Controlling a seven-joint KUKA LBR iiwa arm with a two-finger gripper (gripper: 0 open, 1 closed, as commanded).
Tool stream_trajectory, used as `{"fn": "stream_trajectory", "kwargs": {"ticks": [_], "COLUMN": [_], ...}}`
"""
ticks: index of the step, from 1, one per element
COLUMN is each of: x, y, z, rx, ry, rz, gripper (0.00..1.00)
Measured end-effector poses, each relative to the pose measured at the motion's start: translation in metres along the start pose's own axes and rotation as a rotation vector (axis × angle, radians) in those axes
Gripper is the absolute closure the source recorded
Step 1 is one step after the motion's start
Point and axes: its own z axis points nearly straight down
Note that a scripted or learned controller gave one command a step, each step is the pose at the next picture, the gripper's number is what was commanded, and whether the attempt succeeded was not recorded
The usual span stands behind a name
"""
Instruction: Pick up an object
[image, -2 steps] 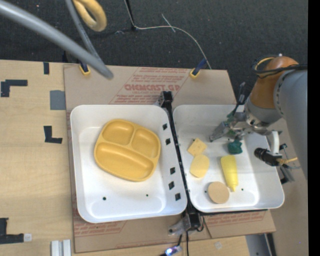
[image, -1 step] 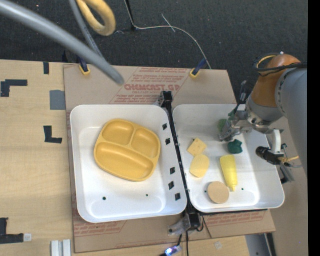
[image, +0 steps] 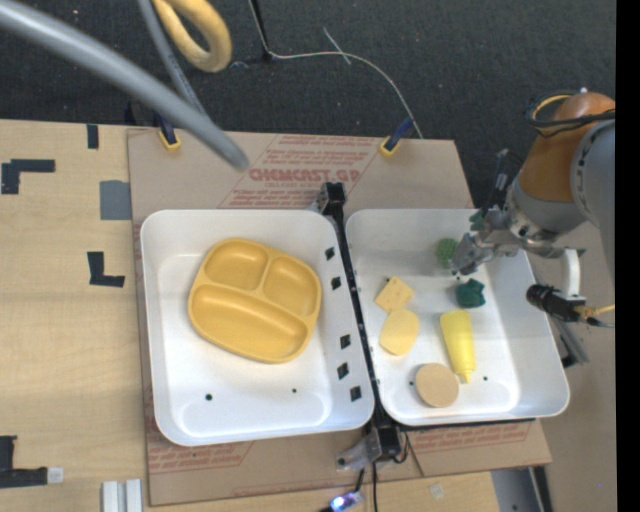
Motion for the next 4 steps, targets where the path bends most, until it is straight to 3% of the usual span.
{"fn": "stream_trajectory", "kwargs": {"ticks": [2,4], "x": [0.019,0.134], "y": [-0.004,-0.018], "z": [-0.094,-0.099], "rx": [-0.002,0.004], "ry": [-0.001,0.001], "rz": [-0.003,-0.007], "gripper": [1.0,1.0]}}
